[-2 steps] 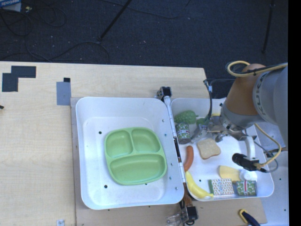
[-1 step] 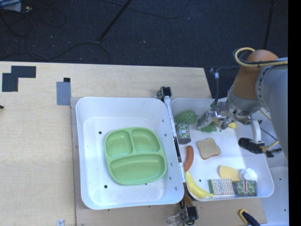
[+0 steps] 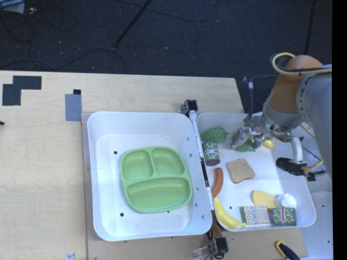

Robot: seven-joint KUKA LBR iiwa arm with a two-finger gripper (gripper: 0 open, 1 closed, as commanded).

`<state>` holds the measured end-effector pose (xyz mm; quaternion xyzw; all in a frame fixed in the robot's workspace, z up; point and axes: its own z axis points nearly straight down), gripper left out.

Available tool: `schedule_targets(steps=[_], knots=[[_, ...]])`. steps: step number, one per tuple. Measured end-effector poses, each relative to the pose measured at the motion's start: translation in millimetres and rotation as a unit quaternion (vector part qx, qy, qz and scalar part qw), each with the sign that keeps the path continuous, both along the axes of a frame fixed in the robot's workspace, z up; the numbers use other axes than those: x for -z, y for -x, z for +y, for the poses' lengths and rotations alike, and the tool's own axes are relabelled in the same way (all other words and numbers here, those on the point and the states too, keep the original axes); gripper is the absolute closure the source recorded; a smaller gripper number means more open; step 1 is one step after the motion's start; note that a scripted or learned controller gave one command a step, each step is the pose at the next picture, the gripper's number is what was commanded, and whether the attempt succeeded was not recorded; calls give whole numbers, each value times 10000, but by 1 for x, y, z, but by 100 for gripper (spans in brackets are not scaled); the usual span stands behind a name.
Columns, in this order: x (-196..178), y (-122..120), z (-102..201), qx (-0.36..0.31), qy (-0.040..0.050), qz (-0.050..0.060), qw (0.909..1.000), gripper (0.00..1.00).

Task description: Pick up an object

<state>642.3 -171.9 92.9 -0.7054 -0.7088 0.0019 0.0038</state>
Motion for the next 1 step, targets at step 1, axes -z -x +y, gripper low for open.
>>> schedule_targets(steps=[1], knots=[[-69,2,50,15,8,-7,10000,100]])
